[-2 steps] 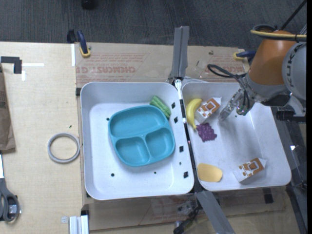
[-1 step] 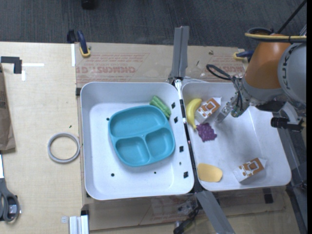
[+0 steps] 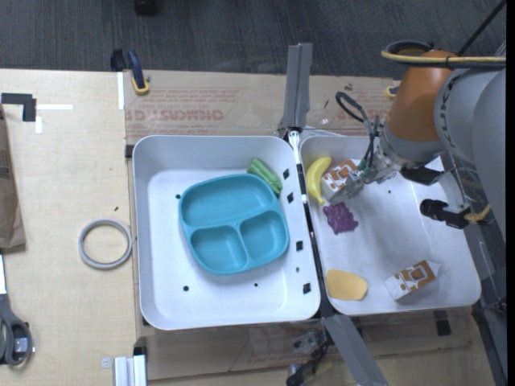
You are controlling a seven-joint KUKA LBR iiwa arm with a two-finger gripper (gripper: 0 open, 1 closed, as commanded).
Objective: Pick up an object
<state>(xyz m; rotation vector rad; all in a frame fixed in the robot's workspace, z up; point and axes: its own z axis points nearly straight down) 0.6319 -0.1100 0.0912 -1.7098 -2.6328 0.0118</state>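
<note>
Gripper (image 3: 356, 181) sits low over the small carton (image 3: 341, 177) beside the banana (image 3: 315, 176) in the right bin's (image 3: 451, 296) upper-left corner, seemingly for a grasp (whether the jaws are closed is unclear).

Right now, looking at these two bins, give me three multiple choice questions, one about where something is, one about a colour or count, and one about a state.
1. Where is the blue tray?
A. in the left bin
B. in the right bin
C. on the bench by the tape roll

2. What colour are the grapes?
A. green
B. purple
C. orange

3. How does the carton near the right bin's front corner lie?
A. gripped in the air
B. stacked on the tray
C. lying on the bin floor, apart from the gripper

Answers: 1 A, the tray fills the middle of the left bin. 2 B, the cluster below the banana is purple. 3 C, it rests on the white floor while the gripper is at the far end by the banana.
</note>
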